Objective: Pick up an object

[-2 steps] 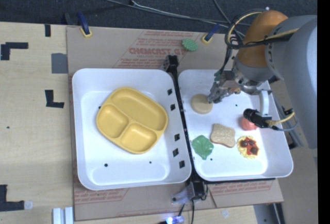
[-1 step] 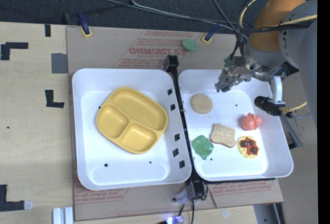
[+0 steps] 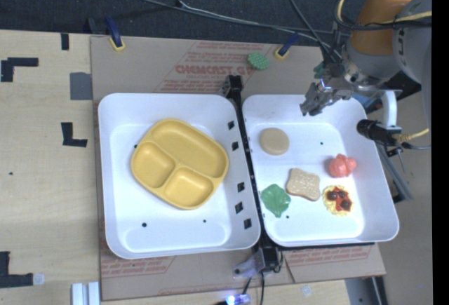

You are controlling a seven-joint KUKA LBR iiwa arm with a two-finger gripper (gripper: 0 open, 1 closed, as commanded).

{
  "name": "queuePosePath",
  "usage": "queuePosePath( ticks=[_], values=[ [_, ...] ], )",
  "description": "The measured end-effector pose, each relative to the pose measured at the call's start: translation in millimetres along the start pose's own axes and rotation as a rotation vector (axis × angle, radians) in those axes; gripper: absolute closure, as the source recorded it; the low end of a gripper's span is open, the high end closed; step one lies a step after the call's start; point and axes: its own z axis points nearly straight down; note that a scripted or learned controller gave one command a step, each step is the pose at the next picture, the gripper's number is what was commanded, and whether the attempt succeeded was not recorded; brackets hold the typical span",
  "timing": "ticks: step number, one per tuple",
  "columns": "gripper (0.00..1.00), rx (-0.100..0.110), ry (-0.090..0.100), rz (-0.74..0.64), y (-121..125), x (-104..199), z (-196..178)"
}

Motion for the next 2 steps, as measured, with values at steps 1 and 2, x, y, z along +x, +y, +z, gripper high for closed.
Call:
queuePosePath(
  ticks=[1,2],
  values=[
    [1.0,-0.002,0.0,-0.001,4.2,8.2,-60.7],
    [1.0,0.005,0.001,-0.003,-9.9,60.6,-56.0]
  ],
)
